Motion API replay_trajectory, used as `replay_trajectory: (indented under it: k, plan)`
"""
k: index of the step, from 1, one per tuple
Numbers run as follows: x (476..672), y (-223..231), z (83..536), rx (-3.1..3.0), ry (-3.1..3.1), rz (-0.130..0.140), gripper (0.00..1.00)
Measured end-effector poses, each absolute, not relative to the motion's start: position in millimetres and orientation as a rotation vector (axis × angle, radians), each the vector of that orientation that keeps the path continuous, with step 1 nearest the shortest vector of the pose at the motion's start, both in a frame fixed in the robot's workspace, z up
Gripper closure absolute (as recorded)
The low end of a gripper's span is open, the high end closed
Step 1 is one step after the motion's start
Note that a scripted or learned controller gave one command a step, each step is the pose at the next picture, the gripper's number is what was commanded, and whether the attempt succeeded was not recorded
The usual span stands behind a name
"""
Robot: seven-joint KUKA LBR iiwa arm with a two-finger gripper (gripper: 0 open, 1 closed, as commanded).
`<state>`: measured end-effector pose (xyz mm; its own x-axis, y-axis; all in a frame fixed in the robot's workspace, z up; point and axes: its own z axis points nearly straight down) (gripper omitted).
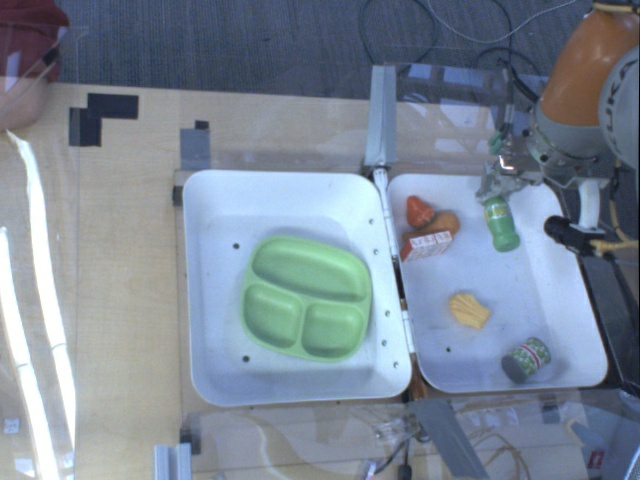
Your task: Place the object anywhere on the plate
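Note:
A green plate [305, 296] with three compartments lies in the left bin [215, 368]. In the right bin [580, 353], my gripper [497, 185] hangs over the far side, right at the top end of a green bottle [502, 228]. The bottle lies just below the gripper, pointing toward the near side. Whether the gripper touches the bottle is unclear from this angle. Other items in the right bin are a red strawberry-like piece [418, 210], an orange piece [443, 224], a red and white box [427, 246], a yellow piece [469, 310] and a green can [527, 359].
The grey divider post [380, 118] stands at the far end between the two bins. Black cables [440, 18] loop behind the right bin. The arm's orange band [590, 63] and wrist fill the far right corner.

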<state>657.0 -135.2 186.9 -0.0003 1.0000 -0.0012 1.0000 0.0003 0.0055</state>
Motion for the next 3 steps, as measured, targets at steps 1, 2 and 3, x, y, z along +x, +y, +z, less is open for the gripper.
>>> replay_trajectory:
  k: [1, 2, 3]
  plan:
    - [660.4, -75.4, 185.1, 1.571, 2.716, 0.004, 1.0]
    - [604.1, 7.7, 194.2, 1.434, 2.791, 0.004, 1.0]
    - [571.4, 105.5, 190.7, 1.167, 2.915, 0.003, 1.0]
